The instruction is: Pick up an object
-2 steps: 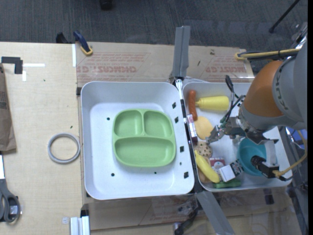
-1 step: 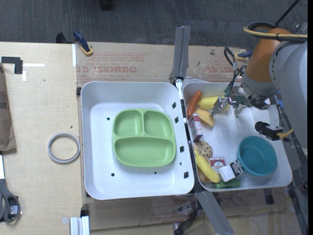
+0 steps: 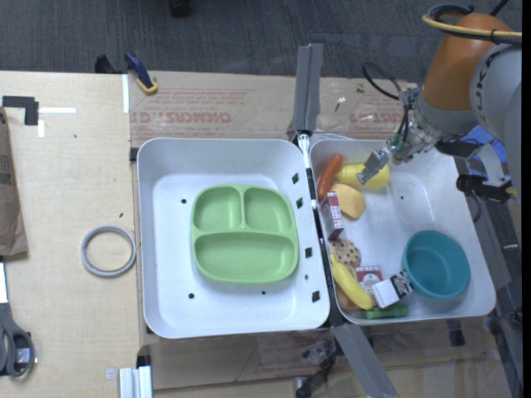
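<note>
My gripper (image 3: 375,166) hangs low at the back of the right bin (image 3: 465,222), directly over a yellow fruit (image 3: 362,177) and close to or touching it. Left of the fruit lies an orange carrot (image 3: 328,174). In front of it sit a pale orange fruit (image 3: 351,203) and a red and white box (image 3: 333,214). Along the bin's left side come a cookie (image 3: 344,254), a banana (image 3: 350,283) and small packets (image 3: 380,287). A teal bowl (image 3: 436,264) stands at the front right.
The left bin (image 3: 158,222) holds a green divided plate (image 3: 245,233). On the bench to the left lie a tape ring (image 3: 108,249), scissors (image 3: 13,351) and a brown bag (image 3: 10,197). A blue clamp (image 3: 141,72) sits at the back.
</note>
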Action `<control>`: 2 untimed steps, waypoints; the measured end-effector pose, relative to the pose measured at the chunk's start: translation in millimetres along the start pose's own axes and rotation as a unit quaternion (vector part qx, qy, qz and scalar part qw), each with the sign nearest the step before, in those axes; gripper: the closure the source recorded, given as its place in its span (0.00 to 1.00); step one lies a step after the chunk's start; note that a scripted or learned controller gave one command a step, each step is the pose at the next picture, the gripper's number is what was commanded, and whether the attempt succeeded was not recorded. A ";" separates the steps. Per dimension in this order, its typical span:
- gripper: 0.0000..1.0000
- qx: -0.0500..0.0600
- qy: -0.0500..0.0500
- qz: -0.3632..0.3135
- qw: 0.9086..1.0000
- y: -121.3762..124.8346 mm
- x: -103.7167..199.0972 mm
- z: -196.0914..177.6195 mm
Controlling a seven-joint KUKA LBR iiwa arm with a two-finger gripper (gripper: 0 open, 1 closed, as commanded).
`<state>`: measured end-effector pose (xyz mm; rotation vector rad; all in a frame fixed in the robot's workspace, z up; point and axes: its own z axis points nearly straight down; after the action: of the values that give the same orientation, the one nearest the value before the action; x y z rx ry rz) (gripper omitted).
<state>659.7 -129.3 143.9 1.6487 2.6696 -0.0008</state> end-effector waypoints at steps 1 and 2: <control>0.00 0.000 0.000 0.005 1.000 3.0 5.2 49.8; 1.00 0.004 0.001 0.004 1.000 1.1 5.6 42.6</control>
<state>658.3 -123.8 101.3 1.6627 2.6669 -0.0094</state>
